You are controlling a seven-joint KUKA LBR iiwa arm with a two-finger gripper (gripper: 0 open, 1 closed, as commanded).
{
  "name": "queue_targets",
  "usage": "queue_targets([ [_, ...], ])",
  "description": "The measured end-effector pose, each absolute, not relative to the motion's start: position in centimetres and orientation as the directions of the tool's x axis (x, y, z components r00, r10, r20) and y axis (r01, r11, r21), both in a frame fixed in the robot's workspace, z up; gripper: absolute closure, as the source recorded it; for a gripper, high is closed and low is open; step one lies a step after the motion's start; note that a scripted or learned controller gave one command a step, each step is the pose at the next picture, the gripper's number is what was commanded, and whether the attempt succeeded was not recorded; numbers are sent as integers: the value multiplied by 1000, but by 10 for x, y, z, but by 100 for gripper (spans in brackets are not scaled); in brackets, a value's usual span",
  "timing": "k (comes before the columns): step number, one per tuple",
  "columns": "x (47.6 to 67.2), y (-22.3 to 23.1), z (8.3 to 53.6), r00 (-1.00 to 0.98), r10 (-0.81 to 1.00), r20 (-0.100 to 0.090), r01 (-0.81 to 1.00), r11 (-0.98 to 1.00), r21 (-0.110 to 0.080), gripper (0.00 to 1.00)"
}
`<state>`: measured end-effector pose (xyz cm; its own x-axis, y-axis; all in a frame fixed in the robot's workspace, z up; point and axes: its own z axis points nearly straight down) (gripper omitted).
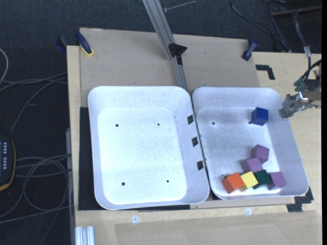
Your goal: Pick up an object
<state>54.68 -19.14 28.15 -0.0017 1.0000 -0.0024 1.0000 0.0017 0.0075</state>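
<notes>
White right bin (286, 137) holds your blue cube (259, 116) alone, with purple, orange, yellow, green cubes (254, 174) clustered at its near corner. Gripper (292, 105) sits at the rim; grip state indiscernible.

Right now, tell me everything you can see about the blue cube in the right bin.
The blue cube is a small, solid-looking block with a matte, evenly coloured surface; its top face looks lighter than its sides. It rests flat on the floor of the right bin, near the far right corner, turned slightly askew to the bin walls. Nothing touches it: it stands apart from the other blocks clustered at the near edge, and the tool sits off to its right, outside the rim.
</notes>
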Motion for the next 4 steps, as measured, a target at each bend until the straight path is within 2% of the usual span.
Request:
queue_targets([
  [1,555,-130,282,-8,1000,2,1000,8,1,100],
  [2,553,-71,277,-8,1000,3,1000,8,-1,100],
  [4,580,49,251,-8,1000,2,1000,8,1,100],
])
